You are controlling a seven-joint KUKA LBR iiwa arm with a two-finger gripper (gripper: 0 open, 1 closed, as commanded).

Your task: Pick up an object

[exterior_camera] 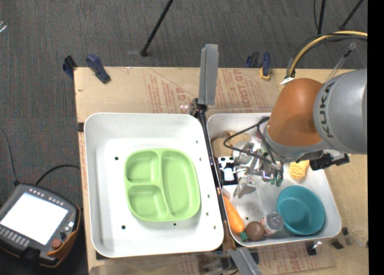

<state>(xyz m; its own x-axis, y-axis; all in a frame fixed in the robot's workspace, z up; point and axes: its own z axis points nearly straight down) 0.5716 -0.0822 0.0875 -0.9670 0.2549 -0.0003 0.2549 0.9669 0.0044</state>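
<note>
Much of the right bin (pixel 333 206) is covered by the arm (pixel 336 114), and the arm is cut off at the right side. The tool (pixel 246 185) is blurred, so its fingers cannot be made out. A yellow thing (pixel 298 170) is half hidden under the arm. A brown thing (pixel 223 139) by the bin's far wall is partly covered too. The handheld screen (pixel 33 223) is cut off at the left edge.

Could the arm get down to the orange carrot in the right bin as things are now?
Probably yes. The orange carrot lies uncovered along the right bin's left wall, just below the end effector. That wall beside it may crowd a grasp.
</note>
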